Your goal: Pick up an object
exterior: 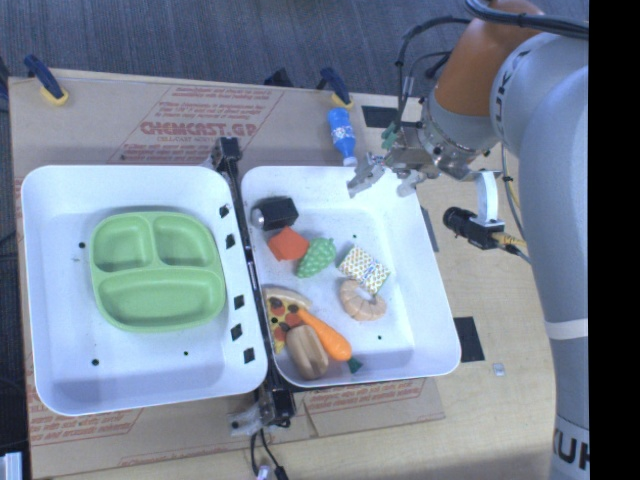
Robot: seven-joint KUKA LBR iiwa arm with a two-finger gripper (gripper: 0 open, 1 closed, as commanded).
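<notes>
The robot's metal two-finger hand [385, 173] is pictured poised over the far edge of the right-hand shallow white plastic bin [432, 313], its fingers spread and nothing gripped between them. The candidates for picking (small toy foods, mostly) are heaped below and to the left of the hand: a black block [275, 212] nearest, then an orange-red wedge [288, 244], a green dotted piece [317, 258], a yellow checked cube [363, 267], and a pale shrimp-like shape [361, 302]. A green divided plastic tray [157, 268] is seen further left, in the other bin, well apart from the hand.
</notes>
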